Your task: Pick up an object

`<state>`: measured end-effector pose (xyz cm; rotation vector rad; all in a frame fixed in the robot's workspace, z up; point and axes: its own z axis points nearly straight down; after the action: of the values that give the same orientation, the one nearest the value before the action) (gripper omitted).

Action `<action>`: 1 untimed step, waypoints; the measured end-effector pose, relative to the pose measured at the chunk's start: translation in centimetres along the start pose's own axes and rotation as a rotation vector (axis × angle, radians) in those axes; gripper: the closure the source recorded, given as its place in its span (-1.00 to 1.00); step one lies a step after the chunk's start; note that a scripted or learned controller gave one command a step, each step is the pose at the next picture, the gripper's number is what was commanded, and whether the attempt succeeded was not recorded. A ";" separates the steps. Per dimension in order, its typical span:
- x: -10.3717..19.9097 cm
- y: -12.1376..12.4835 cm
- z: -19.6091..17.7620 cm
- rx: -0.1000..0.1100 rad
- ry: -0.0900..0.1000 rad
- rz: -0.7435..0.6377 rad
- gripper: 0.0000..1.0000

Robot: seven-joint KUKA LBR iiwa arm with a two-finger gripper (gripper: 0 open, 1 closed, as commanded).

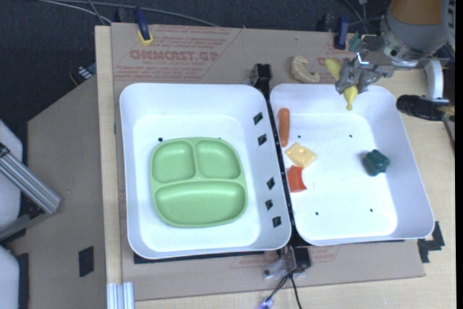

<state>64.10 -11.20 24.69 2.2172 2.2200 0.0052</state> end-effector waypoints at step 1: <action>5.8 0.1 -0.3 0.005 0.003 -0.005 1.00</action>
<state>64.21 -5.35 24.99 2.2159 2.2295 0.0027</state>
